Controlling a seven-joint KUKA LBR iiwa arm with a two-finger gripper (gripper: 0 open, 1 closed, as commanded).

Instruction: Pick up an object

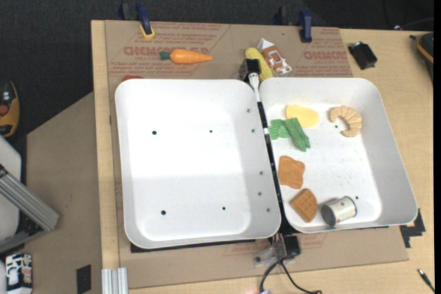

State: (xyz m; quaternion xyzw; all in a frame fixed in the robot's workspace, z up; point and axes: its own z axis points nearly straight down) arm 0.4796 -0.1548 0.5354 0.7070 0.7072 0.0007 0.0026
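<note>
You cannot tell from this view whether the gripper is released or clenched, and nothing lies raised off a surface, so judge the pick as not yet begun: choosing, reaching, closing and lifting all remain. Your candidates sit in the right bin [348,165], a shallow white tray of smooth moulded plastic. Along its edge next to the other tray lie a flat orange-brown piece [291,171] with a rough, bready look and, nearer the front corner, a darker brown slab [303,204]. Just beside that slab lies a short metal can [338,211] on its side, shiny and round, likely to roll. Toward the back edge you have a lumpy green piece [291,133] touching a smooth pale yellow wedge [302,115], and a ridged tan croissant [346,120] well apart from them. The left bin [186,169] is the same glossy white. On the brown cardboard at the bench's back edge, outside both trays, rest a tapered orange carrot [187,57], a curved yellow banana [255,59] and a small brown-and-white packet [276,60].
</note>
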